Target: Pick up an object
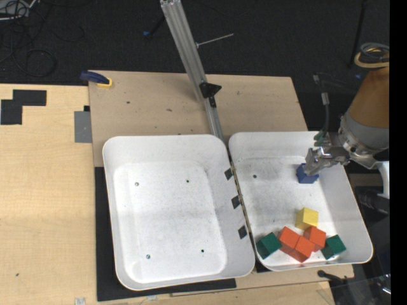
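My gripper point(311, 168) hangs over the upper right part of the right bin point(267, 148), coming in from the right on the grey arm with the orange band point(372, 100). A small blue block point(307, 176) sits between the fingertips, and the fingers are shut on its upper part. Only its lower half shows below them. I cannot tell whether the block touches the bin floor. At the bin's near end lies a cluster of blocks: a yellow one point(310, 216), three orange ones point(291, 239) and two green ones point(268, 244).
The left bin point(168, 208) lies beside the right one, joined by black clips point(235, 201). A slanted metal rail point(191, 56) rises behind the bins. A blue and yellow clamp point(96, 78) sits at the bench's far left corner.
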